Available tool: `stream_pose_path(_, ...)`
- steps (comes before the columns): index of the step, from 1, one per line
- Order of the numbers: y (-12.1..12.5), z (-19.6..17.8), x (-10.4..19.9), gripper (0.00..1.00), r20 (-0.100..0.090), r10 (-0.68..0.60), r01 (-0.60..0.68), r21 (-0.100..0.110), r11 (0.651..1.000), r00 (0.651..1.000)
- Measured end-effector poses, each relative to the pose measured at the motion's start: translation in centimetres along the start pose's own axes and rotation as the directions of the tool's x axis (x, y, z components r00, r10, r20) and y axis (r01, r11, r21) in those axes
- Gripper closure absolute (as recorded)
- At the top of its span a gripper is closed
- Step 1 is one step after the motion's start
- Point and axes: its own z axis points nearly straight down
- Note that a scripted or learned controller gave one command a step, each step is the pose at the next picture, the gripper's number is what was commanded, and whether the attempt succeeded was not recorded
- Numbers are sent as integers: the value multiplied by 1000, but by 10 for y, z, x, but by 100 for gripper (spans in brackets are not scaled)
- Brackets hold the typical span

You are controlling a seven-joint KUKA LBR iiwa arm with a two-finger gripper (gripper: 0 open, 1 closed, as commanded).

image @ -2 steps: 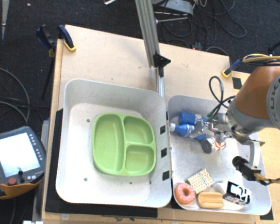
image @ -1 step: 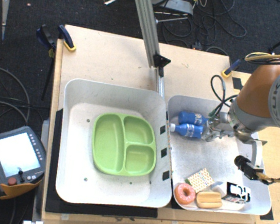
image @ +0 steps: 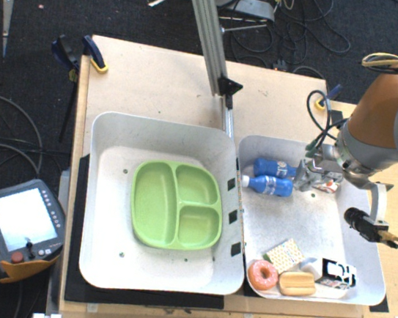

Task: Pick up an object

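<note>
We have two white bins on the table [image: 158, 82]. Left bin [image: 112, 142] has a green tray [image: 177, 205] with three compartments, nothing in it. Right bin [image: 307, 230] holds the pickable stuff.

The hand [image: 314, 173] is at the far side of the right bin, just right of the blue bottle [image: 270, 178]. The bottle lies on its side, white cap pointing left toward the bin wall. The hand is near it and may be touching its right end; we can't tell. We also can't tell if the hand is wide or narrow: the wrist and cabling block that. Nothing visibly held.

At the near edge of the right bin there's a cluster: pink donut [image: 264, 275], tan bun [image: 297, 283] just right of it, a yellowish sponge [image: 285, 254] behind them, and a black-and-white item [image: 336, 273] at the far right. All packed close, some touching.

Our call: the bottle is the target, being closest to the hand and apart from the clutter.

Handling guesses:
- Plastic, probably light, fairly stiff, thin walls may flex under squeeze.
- Smooth and round, so it will likely roll or squirt out if pinched off-centre.
- Best grip is across the body mid-length, jaws square to the long axis. Avoid the cap end, it's narrow and close to the wall.

Risk: nudging it left into the bin wall before closing.
</note>
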Motion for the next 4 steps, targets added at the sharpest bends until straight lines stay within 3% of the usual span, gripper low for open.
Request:
stream_pose_path(1, 7, -63, -1, 100, 1, -1, 1, -3, 1000, 1000)
stream_pose_path(2, 8, -84, -1, 100, 0, 0, 0, 1, 1000, 1000)
stream_pose_path(4, -3, -73, 113, 100, -2, -5, 5, 7, 1000, 1000)
